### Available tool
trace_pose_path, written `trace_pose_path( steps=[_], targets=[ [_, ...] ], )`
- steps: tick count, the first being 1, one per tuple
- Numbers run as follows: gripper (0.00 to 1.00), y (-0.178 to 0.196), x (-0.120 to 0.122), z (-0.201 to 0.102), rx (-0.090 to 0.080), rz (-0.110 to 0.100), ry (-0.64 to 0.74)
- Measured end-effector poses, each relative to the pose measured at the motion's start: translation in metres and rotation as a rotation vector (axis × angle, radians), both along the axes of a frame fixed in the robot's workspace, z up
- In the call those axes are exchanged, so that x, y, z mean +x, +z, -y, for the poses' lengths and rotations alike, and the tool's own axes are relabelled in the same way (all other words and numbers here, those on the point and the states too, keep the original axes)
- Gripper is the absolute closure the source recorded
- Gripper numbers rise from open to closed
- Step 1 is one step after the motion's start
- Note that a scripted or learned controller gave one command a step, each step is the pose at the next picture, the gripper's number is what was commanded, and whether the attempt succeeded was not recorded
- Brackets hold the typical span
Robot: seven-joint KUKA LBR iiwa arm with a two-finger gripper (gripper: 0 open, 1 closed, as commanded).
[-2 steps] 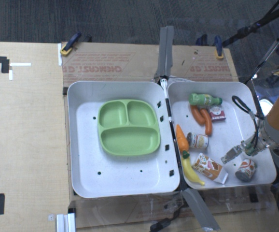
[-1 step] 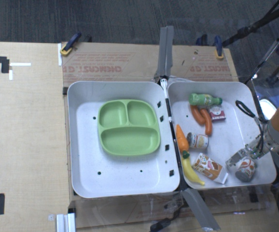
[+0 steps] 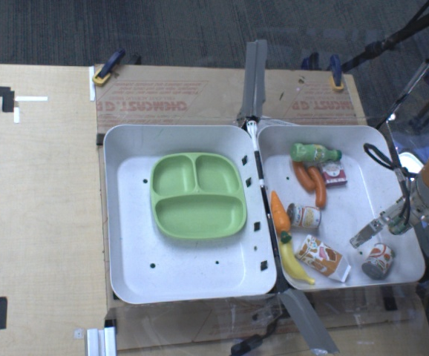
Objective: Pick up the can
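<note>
A small can [image 3: 304, 216] with a pale label and a grey end lies on its side near the middle of the right bin [image 3: 363, 136]. My gripper [image 3: 363, 236] reaches in low from the right edge and sits to the right of that can, apart from it. Just below the gripper, in the bin's front right corner, lies a second rounded grey, white and orange item [image 3: 378, 260]. Nothing shows in the gripper's hold.
The right bin also holds a green bottle [image 3: 315, 153], two orange sausages [image 3: 312, 182], a carrot [image 3: 279, 212], a banana [image 3: 292, 262], a small red packet [image 3: 335, 174] and a juice carton [image 3: 323, 257]. A green divided plate [image 3: 197, 196] lies in the left bin [image 3: 125, 221].
</note>
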State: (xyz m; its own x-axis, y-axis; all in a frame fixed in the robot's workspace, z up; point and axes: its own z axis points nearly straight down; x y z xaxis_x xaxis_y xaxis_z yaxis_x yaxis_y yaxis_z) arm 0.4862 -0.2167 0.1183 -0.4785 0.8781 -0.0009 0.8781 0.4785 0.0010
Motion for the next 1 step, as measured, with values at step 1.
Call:
trace_pose_path(
  steps=[1],
  targets=[
    [0.00, -0.0277, -0.0086, 0.0050, 0.001, -0.003, -0.023]
  ],
)
